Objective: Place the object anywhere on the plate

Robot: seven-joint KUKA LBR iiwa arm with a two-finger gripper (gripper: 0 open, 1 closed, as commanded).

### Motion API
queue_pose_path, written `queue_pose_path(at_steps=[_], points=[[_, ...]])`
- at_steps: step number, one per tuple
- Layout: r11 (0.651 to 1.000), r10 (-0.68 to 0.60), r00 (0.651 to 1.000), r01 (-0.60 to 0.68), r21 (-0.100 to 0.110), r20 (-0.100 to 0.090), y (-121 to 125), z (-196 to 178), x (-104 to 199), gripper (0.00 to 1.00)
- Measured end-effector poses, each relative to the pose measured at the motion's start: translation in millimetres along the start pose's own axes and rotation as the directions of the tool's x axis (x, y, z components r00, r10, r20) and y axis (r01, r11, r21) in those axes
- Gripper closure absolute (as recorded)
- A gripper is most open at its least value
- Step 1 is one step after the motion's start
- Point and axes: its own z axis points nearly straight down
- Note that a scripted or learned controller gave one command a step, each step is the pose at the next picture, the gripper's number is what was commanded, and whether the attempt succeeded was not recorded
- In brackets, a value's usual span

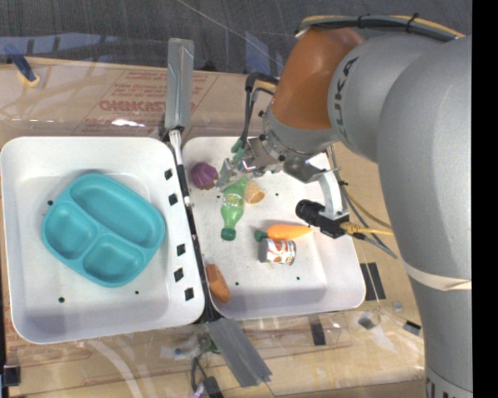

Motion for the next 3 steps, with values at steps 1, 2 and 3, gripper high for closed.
queue_pose_path(at_steps=[1,2,3], points=[[0.975,-0.224,0.975,0.224,0.004,-0.002,-7.1,17.2,83.9,1.00],[0.983,-0.182,0.983,0.182,0.004,0.000,-2.8,17.0,154.2,1.00],[0.984,-0.180,0.984,0.180,0.004,0.001,-2.9,16.9,152.5,0.00]])
